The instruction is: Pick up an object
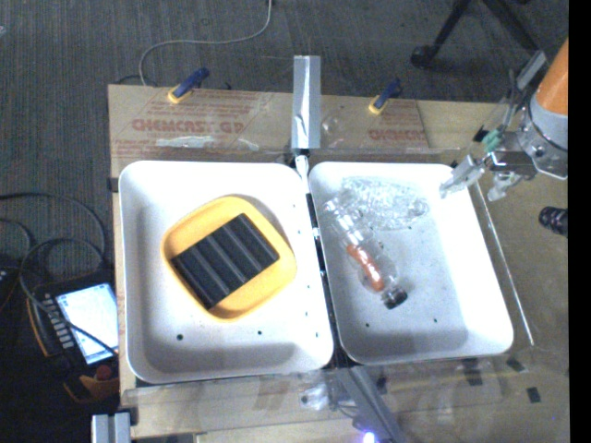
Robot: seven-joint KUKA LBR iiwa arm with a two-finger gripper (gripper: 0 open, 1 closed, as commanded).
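Observation:
A clear plastic bottle [367, 261] with an orange label and a black cap lies slantwise in the middle of the right bin [462, 321]. Behind it, touching its upper end, sits a crumpled clear plastic piece [380, 199]. The left bin [148, 321] holds a yellow block with a black ribbed top [229, 256]. My gripper [478, 181] hangs over the right bin's far right corner, open, with nothing between its fingers. It is apart from the bottle, up and to its right.
A metal divider post [306, 100] rises behind the seam between the bins. Two blue-and-yellow clamps [187, 84] [385, 96] hold the cardboard sheet at the back. Cables and a small device [78, 314] lie on the floor at the left.

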